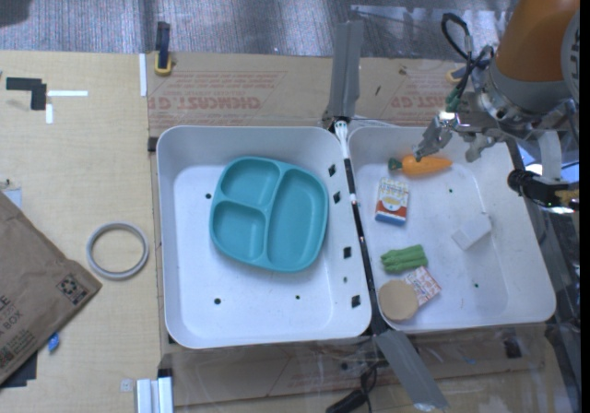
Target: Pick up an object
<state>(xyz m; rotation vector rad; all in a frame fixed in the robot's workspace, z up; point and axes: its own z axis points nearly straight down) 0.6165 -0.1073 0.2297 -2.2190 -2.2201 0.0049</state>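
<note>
**Gripper over the carrot at the back of the right bin**

Reaching in from the right, the grey arm with its orange band brings the gripper (431, 149) down at the far side of the right bin (516, 310). Its dark fingers stand slightly apart just above and beside the toy carrot (421, 164), which lies flat on the bin floor near the back wall; nothing sits between the fingers, and whether a fingertip touches the carrot cannot be told.

Around the bench, a roll of tape (117, 249) lies on the tan surface left of the bins, with a brown cardboard box (37, 296) at the lower left edge. A sheet of cardboard with red print (240, 93) lies behind the left bin, and a yellow-and-blue clamp (163, 50) stands at its far left corner. A grey divider strip (347, 70) rises between the bins at the back.

The left bin (184, 310) holds a teal divided plate (270, 214) with three compartments. The right bin holds, besides the carrot, a small red, white and blue carton (393, 200) just in front of it, a green pea pod toy (404, 258), a round tan disc (399, 300) touching a small printed packet (424, 285), and a pale white block (471, 234) well apart to the right.
</note>
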